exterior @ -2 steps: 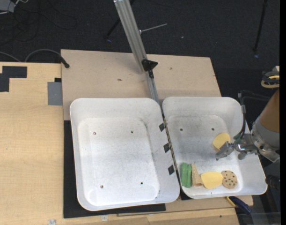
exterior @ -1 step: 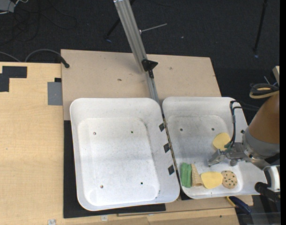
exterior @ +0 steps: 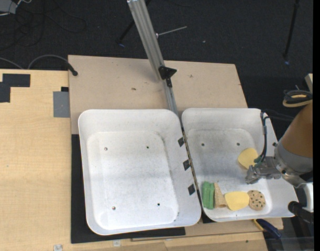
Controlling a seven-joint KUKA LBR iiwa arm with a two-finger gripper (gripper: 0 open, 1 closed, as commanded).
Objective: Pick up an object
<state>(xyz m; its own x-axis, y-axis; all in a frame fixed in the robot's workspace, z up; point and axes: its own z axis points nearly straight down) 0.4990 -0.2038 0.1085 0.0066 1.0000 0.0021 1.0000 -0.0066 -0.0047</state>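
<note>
The gripper [exterior: 255, 174] hangs low in the right bin [exterior: 222, 120], just at 5 o'clock of a yellow piece [exterior: 247, 157]. Whether it grips anything cannot be told. A cookie [exterior: 256, 200] lies at its 6 o'clock.

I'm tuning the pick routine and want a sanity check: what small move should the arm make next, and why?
Probably lower a little onto the yellow piece beside it. The gripper hangs in the right bin, just below that piece, with nothing visibly held; the cookie lies farther toward the front wall.
</note>
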